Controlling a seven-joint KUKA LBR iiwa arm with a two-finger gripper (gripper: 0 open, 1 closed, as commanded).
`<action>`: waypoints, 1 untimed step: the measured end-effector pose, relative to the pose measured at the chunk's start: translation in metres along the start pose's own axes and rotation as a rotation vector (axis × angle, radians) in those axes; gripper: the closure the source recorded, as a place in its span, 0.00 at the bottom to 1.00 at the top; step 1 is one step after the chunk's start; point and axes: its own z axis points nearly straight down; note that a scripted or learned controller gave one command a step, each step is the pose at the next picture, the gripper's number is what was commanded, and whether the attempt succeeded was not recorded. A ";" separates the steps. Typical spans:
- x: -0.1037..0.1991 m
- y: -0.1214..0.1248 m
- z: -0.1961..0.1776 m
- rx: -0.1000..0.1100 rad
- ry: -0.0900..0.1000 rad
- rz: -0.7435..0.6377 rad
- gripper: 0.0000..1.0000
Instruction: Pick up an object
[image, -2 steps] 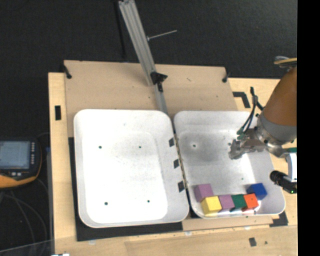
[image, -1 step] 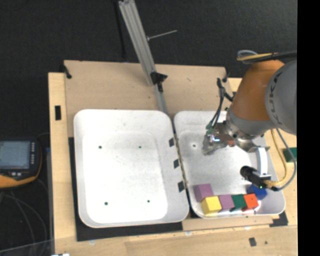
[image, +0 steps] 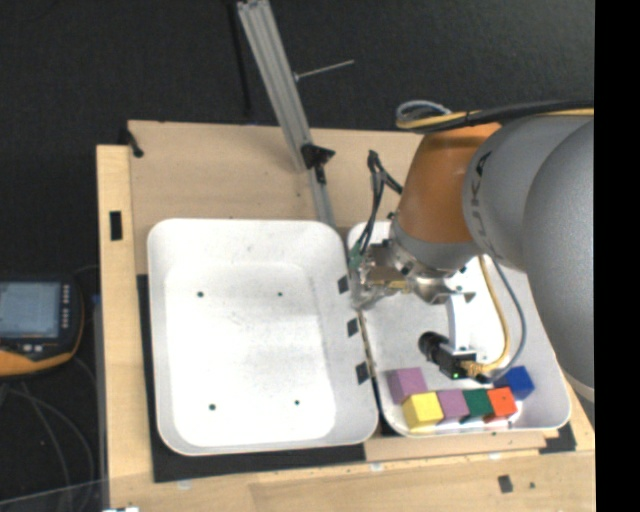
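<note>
Six blocks packed in lower right of frame, along lower wall of right bin (image: 398, 335): purple block (image: 407, 383), yellow block (image: 423, 409), green block (image: 477, 404), orange block (image: 501, 402), blue block (image: 517, 381). Likely slid into corner. Cubes, no long axis; row runs left-right. Hand (image: 378, 278) above, mid-frame, well apart; open or closed, cannot tell.

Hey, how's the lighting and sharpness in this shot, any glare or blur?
Camera view: light is even; the left bin is bright, nearly washed out, with faint shadow inside its rim; the arm, close to the lens, looks slightly soft; the blocks are crisp enough to tell colours.
</note>
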 end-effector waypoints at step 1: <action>0.079 0.011 -0.052 -0.004 0.001 -0.001 1.00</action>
